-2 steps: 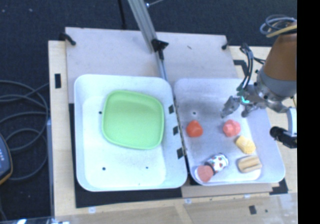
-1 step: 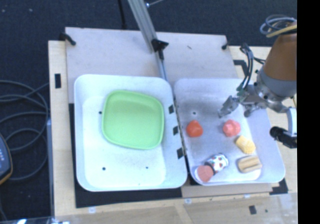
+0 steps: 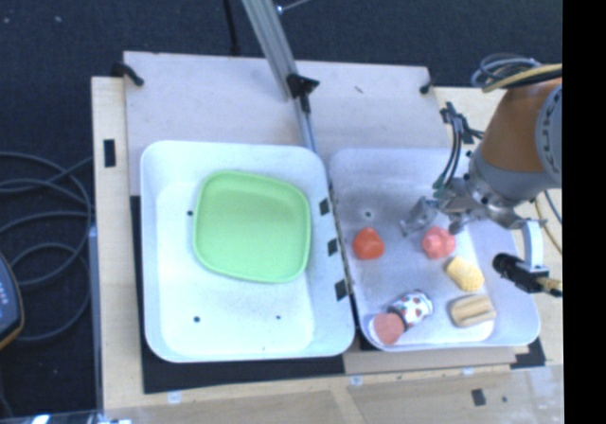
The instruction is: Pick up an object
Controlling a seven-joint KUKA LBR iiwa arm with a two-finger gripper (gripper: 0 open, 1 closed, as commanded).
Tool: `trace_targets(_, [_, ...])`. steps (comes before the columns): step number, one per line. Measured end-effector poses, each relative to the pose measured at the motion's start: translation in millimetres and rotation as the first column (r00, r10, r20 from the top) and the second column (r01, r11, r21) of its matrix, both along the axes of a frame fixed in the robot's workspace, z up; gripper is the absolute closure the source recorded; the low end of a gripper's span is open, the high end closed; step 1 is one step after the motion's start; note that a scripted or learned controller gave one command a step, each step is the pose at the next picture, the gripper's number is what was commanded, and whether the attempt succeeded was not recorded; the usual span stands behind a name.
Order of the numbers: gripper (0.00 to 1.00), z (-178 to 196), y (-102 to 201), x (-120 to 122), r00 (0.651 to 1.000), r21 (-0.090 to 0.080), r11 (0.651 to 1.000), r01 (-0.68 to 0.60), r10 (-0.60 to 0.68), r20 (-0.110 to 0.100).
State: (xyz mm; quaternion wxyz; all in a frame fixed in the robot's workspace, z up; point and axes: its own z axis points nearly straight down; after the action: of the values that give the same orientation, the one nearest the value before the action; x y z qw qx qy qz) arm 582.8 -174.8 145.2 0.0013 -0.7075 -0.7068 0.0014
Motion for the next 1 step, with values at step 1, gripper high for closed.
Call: trace_targets(1, [0.0,-46.3,-0.5,-0.6,1.0,0.0,1.0,0.0,0.0,0.001])
